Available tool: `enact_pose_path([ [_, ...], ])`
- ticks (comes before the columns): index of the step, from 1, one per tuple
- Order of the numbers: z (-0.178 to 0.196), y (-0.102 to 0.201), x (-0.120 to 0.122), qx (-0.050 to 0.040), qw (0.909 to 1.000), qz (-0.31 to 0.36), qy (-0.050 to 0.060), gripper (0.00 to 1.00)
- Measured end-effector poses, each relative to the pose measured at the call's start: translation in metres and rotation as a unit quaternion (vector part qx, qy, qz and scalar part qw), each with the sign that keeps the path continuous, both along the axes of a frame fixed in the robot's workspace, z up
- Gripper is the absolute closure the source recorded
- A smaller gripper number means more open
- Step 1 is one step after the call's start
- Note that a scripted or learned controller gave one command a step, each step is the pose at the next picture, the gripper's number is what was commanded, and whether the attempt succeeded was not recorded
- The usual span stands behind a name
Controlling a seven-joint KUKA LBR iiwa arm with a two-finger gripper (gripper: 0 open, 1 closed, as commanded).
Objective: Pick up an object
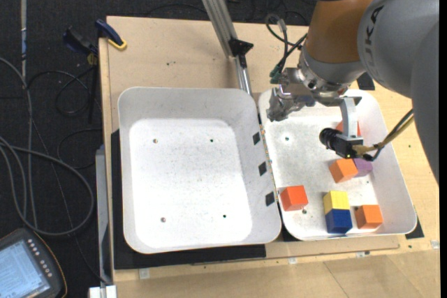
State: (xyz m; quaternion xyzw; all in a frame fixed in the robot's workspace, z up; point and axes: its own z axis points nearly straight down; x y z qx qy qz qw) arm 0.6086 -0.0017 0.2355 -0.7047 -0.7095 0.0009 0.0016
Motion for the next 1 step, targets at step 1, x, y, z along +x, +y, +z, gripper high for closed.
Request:
enact_pose_path([
  [1,0.0008,0.0541,-0.0093,0.0007,1.0000,0.001,-0.001,1.00],
])
